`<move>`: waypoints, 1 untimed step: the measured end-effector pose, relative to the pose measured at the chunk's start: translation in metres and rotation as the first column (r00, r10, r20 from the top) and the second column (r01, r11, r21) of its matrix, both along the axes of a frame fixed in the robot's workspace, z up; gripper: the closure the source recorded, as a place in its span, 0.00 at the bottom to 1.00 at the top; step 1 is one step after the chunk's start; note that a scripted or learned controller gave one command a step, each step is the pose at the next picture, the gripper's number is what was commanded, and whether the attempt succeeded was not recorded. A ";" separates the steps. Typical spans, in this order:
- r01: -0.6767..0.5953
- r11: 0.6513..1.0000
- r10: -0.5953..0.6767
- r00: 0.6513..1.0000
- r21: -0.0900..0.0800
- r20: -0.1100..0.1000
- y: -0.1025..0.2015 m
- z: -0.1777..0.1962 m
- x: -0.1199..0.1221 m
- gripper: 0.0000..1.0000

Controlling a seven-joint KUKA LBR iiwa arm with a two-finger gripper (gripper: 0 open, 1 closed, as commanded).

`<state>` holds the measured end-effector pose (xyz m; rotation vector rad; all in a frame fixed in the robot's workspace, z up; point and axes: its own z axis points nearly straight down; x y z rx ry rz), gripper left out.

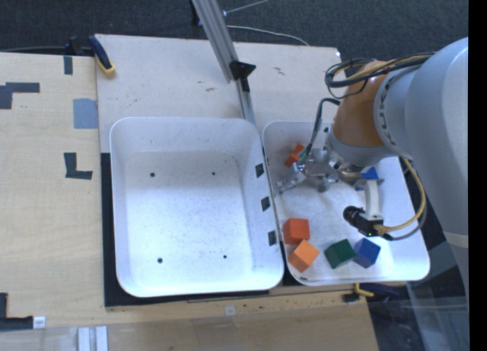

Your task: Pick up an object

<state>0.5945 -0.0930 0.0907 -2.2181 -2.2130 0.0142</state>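
Observation:
My gripper (296, 171) hangs low over the far left part of the right bin (403, 266), pointing towards the wall between the two bins. A small red-orange block (294, 156) lies right beside its tip, on the far side. Nearer the front of this bin sit a red-orange cube (297, 229), a lighter orange cube (304, 253), a green cube (339, 253) and a blue cube (367, 251). A blue piece (370, 174) shows just right of the gripper body.
The left bin (122, 189) stands beside the right one, their walls touching. A slanted metal post (217, 30) rises behind the bins. The grey arm and its cables (396, 224) cover the right bin's right side.

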 end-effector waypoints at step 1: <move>-0.009 1.000 0.009 1.000 0.002 0.017 0.072 0.106 -0.020 0.00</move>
